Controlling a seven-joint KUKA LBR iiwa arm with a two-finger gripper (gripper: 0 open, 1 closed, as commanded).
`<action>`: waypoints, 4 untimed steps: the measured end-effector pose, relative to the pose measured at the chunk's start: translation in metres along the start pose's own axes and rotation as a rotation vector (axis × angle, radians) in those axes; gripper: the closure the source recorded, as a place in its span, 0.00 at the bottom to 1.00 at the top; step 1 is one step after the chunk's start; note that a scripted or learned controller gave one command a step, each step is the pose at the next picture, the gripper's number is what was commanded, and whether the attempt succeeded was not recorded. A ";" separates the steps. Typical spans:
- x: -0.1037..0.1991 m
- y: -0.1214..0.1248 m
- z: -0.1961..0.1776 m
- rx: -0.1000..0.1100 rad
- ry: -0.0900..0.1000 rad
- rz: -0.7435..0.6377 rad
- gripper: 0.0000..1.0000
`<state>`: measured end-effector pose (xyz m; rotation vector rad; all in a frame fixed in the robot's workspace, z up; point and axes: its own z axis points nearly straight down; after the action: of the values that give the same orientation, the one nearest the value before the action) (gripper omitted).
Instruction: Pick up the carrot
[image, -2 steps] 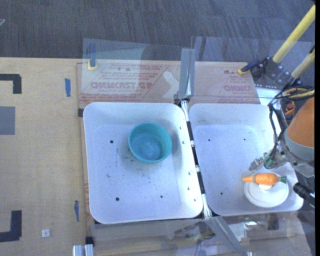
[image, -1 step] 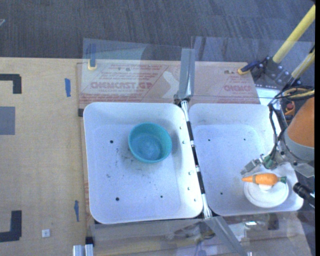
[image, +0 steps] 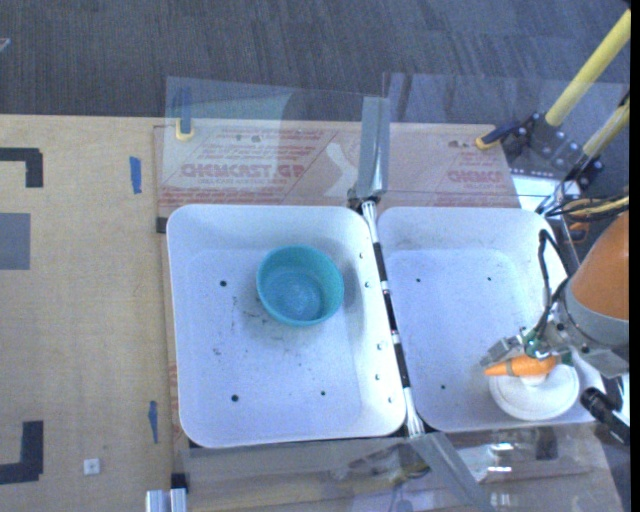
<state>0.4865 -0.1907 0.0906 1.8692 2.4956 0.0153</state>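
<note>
Looking down from my remote seat, I start with the wooden bench (image: 70, 330), which spreads across the view's left and carries strips of black and blue tape. On it sit two shallow white bins side by side, touching along a central seam. I see the left bin (image: 215, 390) holding a teal bowl (image: 300, 284), upright, a little above the middle of the bin's floor and well apart from every wall. I see the right bin (image: 450, 300) with a speckled floor and a few dark holes.

My arm (image: 608, 285) comes in from the view's right, its orange band bulging over the right bin's far edge, with grey housing below it. Behind it, yellow poles (image: 590, 65) slant across the upper right corner.

Down in the right bin's lower right corner I can make out a small round white dish (image: 535, 398), lying flat against the bin's rim area. The gripper (image: 528, 348) hangs just above it, and the carrot (image: 518, 368) lies roughly level right under the gripper, its orange body over the dish's upper edge. From here I cannot tell whether the gripper is parted, closed, or clamped on the carrot; the parts blur together at that spot.
</note>
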 end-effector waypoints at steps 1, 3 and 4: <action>-0.002 -0.002 -0.009 0.002 0.002 0.006 1.00; -0.020 -0.003 0.001 -0.001 0.012 -0.190 0.00; -0.022 -0.004 -0.009 -0.003 0.010 -0.187 1.00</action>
<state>0.4891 -0.2130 0.1002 1.6312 2.6634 0.0249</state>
